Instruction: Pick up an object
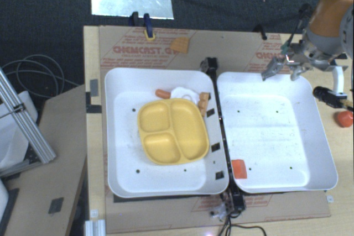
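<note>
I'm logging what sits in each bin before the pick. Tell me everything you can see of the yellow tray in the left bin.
The yellow tray looks like smooth, matte plastic, a rounded-corner dish split into three compartments by raised ridges, all three open to view. It lies flat and upright on the floor of the left bin, turned at a slant to the bin's walls. Its far edge covers part of a white object; an orange piece and a tan piece lie close by that edge.

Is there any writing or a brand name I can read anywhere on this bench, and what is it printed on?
"CHEMCAST": red print on the brown board behind the left bin.
Red print on the board behind the right bin, near the gripper: too blurred to read.
Red print on the board's front edge: too blurred to read.
</note>
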Tool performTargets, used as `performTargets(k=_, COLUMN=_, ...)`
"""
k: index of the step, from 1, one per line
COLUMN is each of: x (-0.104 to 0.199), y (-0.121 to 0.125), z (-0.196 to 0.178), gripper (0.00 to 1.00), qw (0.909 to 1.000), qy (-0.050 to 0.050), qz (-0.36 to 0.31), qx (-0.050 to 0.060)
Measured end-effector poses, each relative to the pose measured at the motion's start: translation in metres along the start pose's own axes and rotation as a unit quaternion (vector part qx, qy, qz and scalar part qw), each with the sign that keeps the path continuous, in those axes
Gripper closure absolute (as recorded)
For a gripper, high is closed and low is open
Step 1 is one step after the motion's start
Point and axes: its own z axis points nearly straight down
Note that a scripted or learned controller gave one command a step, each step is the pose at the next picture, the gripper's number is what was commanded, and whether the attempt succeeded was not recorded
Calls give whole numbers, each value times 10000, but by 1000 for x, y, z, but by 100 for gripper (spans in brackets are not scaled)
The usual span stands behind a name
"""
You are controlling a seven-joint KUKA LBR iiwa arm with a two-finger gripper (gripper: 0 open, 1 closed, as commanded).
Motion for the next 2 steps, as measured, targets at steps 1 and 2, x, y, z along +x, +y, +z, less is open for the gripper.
performTargets(k=1, x=-24, y=-115, z=-142, gripper=0, qw=10000, qy=-10, qz=63, qx=16)
performTargets(k=2, x=24, y=-156, z=-239, gripper=0, qw=10000, qy=1, qz=0, qx=11)
